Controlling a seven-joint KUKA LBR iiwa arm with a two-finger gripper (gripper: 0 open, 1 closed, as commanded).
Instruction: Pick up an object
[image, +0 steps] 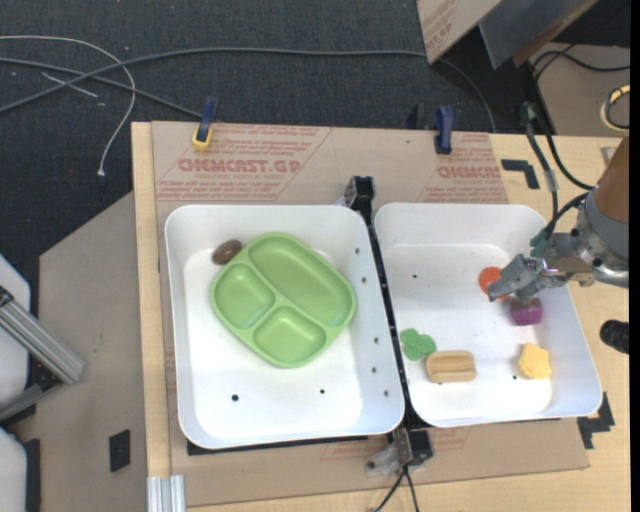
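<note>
Now our end effector (522, 290) sits low between the orange toy (489, 279) and purple toy (527, 312); we cannot tell its state. It might grab nothing.

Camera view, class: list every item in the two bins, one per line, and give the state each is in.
Green three-compartment plastic tray: lying flat in left bin, turned askew.
Brown oval piece: resting beside tray's upper-left edge.
Orange round piece: right bin, partly hidden by hand.
Purple piece: right bin, below hand.
Green leafy piece: lying flat.
Tan bread-like block: lying flat.
Yellow chunk: lying apart.
</note>
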